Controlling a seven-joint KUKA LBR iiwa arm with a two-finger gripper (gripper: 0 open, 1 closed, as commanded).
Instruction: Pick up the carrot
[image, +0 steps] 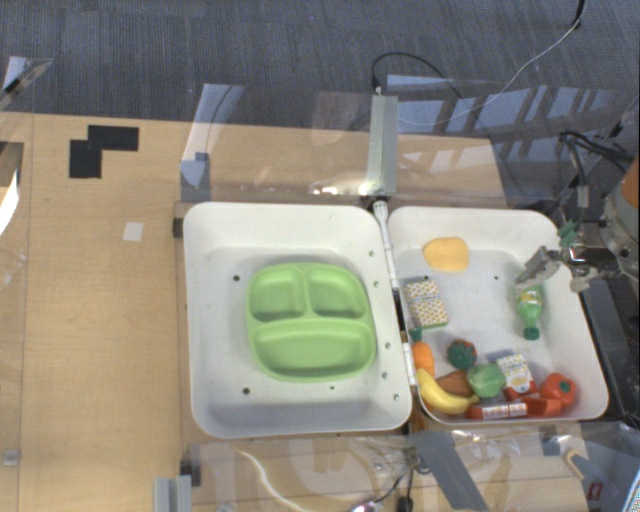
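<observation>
Carrot: small orange piece, lodged at the left wall of the right bin, in its near half, touching the upper end of the banana. Gripper: seen at the right bin's right side, well apart from the carrot; fingers are spread, nothing is held between them. Green bottle: lies just near of the gripper. Yellow round item: placed toward the far wall. Patterned packet: set beside the left wall, just far of the carrot. Green round items, a small carton and red pieces are heaped along the near wall. Left bin: a green divided plate is held at its centre.
</observation>
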